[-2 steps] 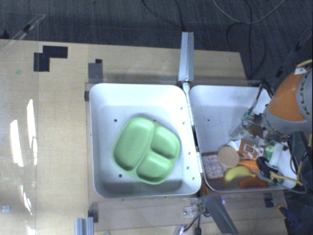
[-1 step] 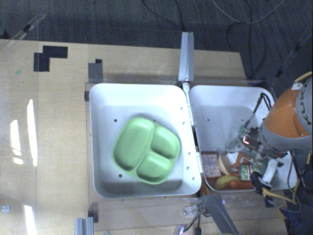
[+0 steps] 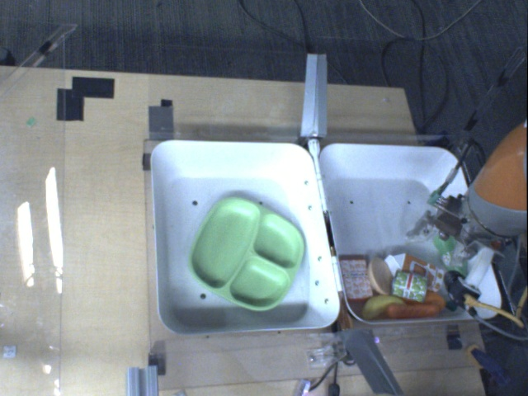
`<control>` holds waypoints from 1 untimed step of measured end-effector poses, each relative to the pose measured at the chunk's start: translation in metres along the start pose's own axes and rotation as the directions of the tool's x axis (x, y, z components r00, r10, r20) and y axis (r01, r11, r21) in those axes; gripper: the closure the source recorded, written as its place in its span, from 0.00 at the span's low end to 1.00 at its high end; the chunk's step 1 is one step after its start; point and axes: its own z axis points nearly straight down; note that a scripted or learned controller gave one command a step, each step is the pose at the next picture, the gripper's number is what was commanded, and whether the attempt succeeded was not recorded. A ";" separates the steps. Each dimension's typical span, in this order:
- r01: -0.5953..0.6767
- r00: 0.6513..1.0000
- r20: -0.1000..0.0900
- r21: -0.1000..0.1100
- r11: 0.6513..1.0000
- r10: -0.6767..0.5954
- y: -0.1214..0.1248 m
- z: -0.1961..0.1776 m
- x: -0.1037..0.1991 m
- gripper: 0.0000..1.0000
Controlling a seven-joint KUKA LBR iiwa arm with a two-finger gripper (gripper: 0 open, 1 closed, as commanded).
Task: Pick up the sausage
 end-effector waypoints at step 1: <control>-0.228 0.974 -0.004 -0.013 0.974 0.228 -0.025 0.040 0.025 0.00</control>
